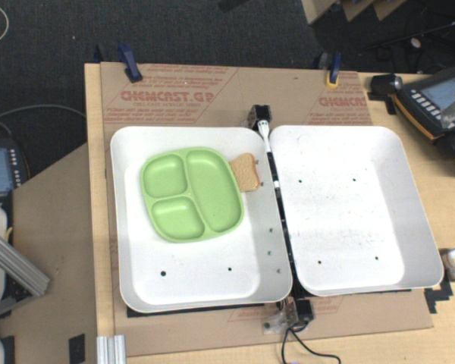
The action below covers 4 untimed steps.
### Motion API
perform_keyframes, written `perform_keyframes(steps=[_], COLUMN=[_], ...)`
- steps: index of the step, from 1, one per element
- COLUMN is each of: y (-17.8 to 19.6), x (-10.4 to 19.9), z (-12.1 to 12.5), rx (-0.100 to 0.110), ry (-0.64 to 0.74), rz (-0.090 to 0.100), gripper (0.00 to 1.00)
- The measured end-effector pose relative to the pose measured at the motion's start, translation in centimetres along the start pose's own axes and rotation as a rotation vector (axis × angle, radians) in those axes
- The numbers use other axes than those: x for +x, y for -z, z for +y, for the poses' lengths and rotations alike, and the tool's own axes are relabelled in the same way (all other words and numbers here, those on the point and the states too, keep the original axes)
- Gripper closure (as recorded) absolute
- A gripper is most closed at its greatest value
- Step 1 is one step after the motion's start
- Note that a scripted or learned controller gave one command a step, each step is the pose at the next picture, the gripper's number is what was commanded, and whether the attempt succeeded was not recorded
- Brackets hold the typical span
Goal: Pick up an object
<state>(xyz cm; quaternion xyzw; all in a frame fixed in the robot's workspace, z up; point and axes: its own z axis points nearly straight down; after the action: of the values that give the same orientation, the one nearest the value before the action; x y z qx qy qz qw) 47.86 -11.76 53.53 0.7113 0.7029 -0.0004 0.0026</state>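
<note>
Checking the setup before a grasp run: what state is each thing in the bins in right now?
Green divided plate: flat and upright in the left bin, compartments bare.
Tan cracker-like piece: lying flat at the plate's right rim, touching it.
Right bin: sitting level beside the left one, floor speckled with dark dots.

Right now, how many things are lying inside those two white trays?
2, both in the left tray: a green divided plate in its upper half, and a small tan cracker-like piece touching the plate's right edge. Nothing looks hidden.
</note>
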Motion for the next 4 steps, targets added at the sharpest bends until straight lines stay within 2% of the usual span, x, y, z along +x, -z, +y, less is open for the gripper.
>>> perform_keyframes(steps=[1, 2, 3, 4], y=[1.1, -9.0, -16.3, -14.7], x=[0.6, 6.5, 13.9, 22.0], z=[0.2, -0.1, -0.2, -0.3], rx=[-0.006, 0.015, 0.013, 0.000], ry=[0.012, 0.018, 0.020, 0.022], rz=[0.001, 0.006, 0.006, 0.007], gripper=[1.00, 1.00, 1.00, 1.00])
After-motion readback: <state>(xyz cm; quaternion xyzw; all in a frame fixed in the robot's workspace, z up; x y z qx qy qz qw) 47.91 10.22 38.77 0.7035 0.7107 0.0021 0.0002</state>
